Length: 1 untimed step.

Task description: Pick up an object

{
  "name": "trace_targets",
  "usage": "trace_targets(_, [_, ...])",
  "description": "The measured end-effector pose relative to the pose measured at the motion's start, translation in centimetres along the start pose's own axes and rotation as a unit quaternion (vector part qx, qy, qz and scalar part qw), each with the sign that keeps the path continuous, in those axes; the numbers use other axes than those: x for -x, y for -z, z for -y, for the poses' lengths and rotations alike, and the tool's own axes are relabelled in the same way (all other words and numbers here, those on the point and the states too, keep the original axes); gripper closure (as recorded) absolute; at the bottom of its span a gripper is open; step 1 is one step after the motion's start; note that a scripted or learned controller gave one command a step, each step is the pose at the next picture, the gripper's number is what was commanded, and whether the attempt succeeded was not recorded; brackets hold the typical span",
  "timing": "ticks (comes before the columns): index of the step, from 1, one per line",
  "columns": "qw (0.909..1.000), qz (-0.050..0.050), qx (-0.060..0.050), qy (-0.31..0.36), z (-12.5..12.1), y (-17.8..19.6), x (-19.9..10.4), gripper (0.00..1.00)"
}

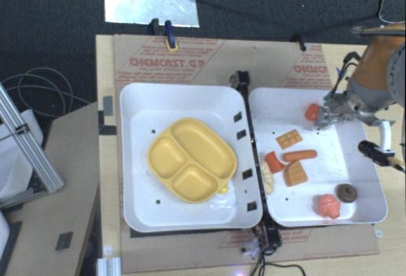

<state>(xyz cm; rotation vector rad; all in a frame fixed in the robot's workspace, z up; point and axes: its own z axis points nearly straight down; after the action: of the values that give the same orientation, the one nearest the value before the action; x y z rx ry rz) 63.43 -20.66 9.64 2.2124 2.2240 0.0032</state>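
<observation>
Red toy tomato [311, 112] sits far in the right bin [374, 205], touching the gripper [325, 117], whose opening I cannot tell; a round piece may roll from an off-centre pinch.

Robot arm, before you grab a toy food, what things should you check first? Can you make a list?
1. Gripper is over the right bin: ok, it sits at the bin's far side.
2. A target is near: ok, the red-orange piece lies right beside the gripper.
3. Something already between the fingers: cannot tell, they are too small and blurred.
4. Other food is apart from that target: ok, the waffle cracker and sausage lie nearer the middle.
5. The target is away from the bin wall: not ok, it lies close to the far rim.
6. The yellow tray is out of the way: ok, it is in the left bin.
</observation>
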Motion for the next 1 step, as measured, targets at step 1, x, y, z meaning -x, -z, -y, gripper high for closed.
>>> trace_targets(1, [0.9998, -0.001, -0.019, 0.0, -1.12, -1.4, -8.19, 1.0])
